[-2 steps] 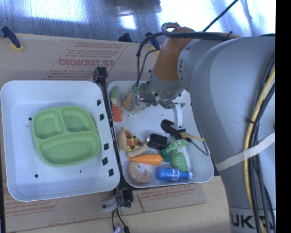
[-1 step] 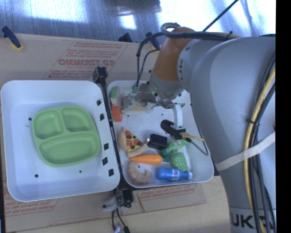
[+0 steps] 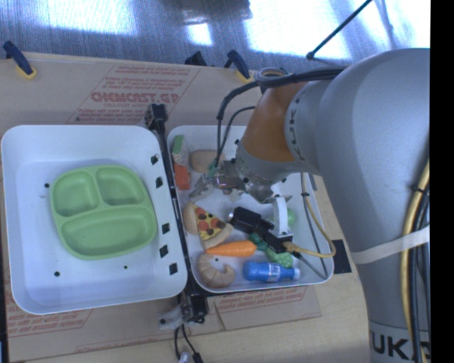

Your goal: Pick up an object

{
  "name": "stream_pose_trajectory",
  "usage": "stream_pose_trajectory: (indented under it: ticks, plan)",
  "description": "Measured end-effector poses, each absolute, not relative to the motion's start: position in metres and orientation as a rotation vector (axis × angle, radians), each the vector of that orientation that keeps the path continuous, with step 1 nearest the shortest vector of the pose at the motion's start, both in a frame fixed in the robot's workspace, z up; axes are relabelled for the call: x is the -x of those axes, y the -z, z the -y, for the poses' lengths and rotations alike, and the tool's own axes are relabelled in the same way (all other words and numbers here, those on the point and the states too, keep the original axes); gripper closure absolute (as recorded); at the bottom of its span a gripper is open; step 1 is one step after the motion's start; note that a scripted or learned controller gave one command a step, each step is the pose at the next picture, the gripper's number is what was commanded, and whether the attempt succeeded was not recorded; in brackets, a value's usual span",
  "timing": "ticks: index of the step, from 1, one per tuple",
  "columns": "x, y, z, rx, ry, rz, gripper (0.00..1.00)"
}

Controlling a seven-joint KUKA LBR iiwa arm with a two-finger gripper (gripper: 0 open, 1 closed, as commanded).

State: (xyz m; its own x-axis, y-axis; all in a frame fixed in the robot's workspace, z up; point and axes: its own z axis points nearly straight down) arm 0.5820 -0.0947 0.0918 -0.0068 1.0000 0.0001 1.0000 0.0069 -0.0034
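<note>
The cardboard sheet (image 3: 129,89) under the left bin (image 3: 15,203) carries red print reading "CHEMCAST GP", just beyond the bin's far edge; smaller red lines beneath it are too fine to read. White letters "UK" stand on the arm's base (image 3: 397,342), far right of that bin.

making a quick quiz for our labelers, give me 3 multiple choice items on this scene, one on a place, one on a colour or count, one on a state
1. Where does the green divided plate lie?
A. left bin
B. right bin
C. cardboard outside the bins

2. What colour is the bottle?
A. red
B. blue
C. yellow

3. How does the bottle rest?
A. upright
B. on its side
C. lifted off the bin floor

Answers:
1 A, the plate sits in the left bin.
2 B, its body is blue with a white cap.
3 B, it lies flat by the right bin's near wall, beside the carrot.
</note>
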Motion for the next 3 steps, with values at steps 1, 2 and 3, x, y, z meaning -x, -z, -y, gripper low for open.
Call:
stream_pose_trajectory:
  ticks: [1,2,3]
  plan:
    - [-0.657,-0.092,0.101,2.215,-0.003,2.227,0.0]
    - [-0.657,-0.102,0.1,2.207,-0.006,2.232,1.0]
    - [-0.653,-0.205,0.07,2.213,-0.001,2.228,1.0]
